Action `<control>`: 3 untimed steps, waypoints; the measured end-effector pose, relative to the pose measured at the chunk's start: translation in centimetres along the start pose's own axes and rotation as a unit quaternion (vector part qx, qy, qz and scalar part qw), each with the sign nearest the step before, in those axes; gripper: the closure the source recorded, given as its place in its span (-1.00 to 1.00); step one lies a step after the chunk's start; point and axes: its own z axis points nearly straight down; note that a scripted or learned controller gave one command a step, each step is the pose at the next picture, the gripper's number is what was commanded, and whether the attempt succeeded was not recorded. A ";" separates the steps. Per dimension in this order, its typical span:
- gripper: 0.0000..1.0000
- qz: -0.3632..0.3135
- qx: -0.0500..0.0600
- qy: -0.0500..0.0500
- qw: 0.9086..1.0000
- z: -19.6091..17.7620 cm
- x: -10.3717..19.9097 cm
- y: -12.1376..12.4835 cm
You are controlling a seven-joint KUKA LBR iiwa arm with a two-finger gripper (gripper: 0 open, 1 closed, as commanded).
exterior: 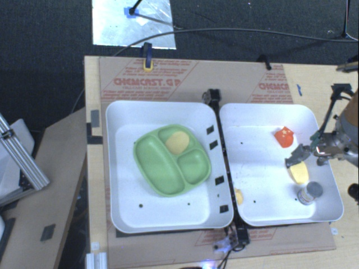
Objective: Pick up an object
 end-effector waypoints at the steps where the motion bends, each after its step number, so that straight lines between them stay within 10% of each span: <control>1: -1.00 -0.001 -0.005 -0.001 1.000 -0.4 0.0 0.2; 3: -1.00 0.000 -0.002 0.000 1.000 10.6 -0.8 0.4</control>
